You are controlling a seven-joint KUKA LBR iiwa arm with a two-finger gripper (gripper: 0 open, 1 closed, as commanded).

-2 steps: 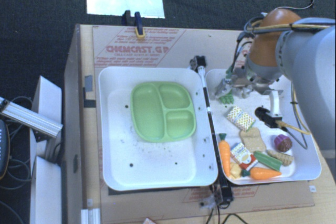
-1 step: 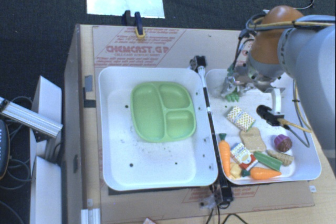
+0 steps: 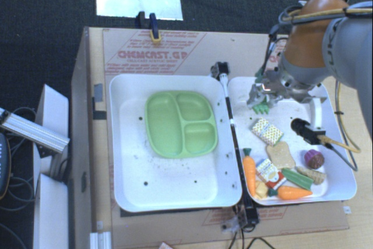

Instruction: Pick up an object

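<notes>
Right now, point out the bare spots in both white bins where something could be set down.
Left white bin: bare floor borders the green divided plastic plate, widest along the front wall and left side. Right white bin: crowded at the front with two orange carrots, the purple round fruit and other toy foods; the gripper hangs over the back.

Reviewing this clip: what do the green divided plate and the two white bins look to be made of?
Green divided plate: probably moulded plastic, with a uniform pale green colour, rounded compartment ridges and a soft satin sheen.
Left bin and right bin: likely thin formed plastic, plain white with rounded corners and rolled rims. The left bin's floor shows dark specks and scuffs, so the finish looks matte and worn. Metal can't be fully ruled out.
</notes>
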